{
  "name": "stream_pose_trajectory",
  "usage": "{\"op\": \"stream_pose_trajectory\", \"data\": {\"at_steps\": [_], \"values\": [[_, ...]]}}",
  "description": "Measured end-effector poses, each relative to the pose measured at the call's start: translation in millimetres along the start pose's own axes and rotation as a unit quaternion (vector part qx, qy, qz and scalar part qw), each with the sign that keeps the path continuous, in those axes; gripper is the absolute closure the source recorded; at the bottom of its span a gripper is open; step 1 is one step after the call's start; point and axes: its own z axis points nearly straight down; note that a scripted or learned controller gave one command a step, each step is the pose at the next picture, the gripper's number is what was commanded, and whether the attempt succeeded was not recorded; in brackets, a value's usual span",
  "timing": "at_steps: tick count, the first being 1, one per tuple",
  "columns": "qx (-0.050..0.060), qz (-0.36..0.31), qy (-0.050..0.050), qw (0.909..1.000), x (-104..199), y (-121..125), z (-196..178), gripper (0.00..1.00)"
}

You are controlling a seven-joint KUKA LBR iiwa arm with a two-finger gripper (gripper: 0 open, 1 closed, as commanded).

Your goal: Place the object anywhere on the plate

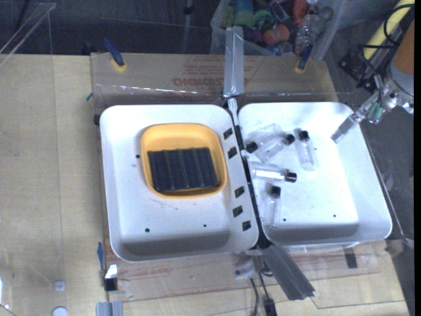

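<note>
A yellow plate [182, 137] with a dark ridged insert lies in the left white bin [125, 222]. Several clear vials with black caps lie in the right white bin [342, 209]: a pair [268, 141] near the divider, one [305, 150] further right, one [274, 174] lying flat, and one [273, 201] at the front. My gripper [344, 130] hangs over the right bin's far right corner, to the right of the vials and apart from them. Nothing shows in it.
A metal divider [238, 176] with black clips runs between the bins. A clear box of colourful toys [276, 8] stands behind the bench. A blue clamp [116, 54] sits at the back left. Bare wooden bench lies to the left.
</note>
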Motion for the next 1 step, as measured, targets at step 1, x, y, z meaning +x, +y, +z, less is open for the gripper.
{"op": "stream_pose_trajectory", "data": {"at_steps": [1], "values": [[-0.001, -0.110, 0.000, 0.9939, 6.1, -12.1, -57.9, 0.00]]}}
